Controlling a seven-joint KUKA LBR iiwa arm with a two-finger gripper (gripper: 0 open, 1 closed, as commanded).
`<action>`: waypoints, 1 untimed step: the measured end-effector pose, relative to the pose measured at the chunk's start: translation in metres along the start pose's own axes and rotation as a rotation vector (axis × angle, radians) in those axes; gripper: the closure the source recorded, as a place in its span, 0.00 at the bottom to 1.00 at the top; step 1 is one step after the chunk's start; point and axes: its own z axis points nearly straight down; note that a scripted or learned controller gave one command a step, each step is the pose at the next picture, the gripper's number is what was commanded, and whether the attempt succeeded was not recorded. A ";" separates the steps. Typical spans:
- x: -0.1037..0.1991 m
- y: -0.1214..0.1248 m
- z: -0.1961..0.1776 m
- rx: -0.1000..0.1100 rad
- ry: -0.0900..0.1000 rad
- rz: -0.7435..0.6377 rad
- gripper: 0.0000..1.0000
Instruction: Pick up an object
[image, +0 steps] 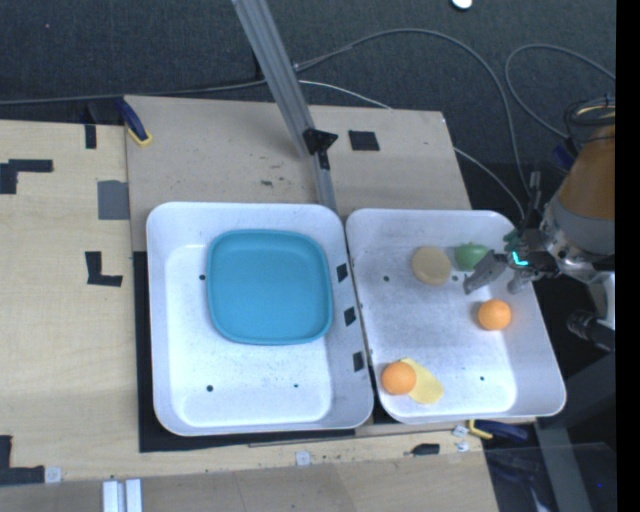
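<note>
Here, gripper (497, 275) with jaws apart — beside smooth round orange ball (494, 316).

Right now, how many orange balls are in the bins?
2. One orange ball sits by the right bin's right side, below the gripper; the other sits near its front left corner.

One cam, fixed above the bench (60, 300), looked down at a slant, taking in both bins (170, 330) w/ room to spare.
</note>
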 end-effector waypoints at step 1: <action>0.000 0.000 0.000 0.000 0.000 0.000 0.00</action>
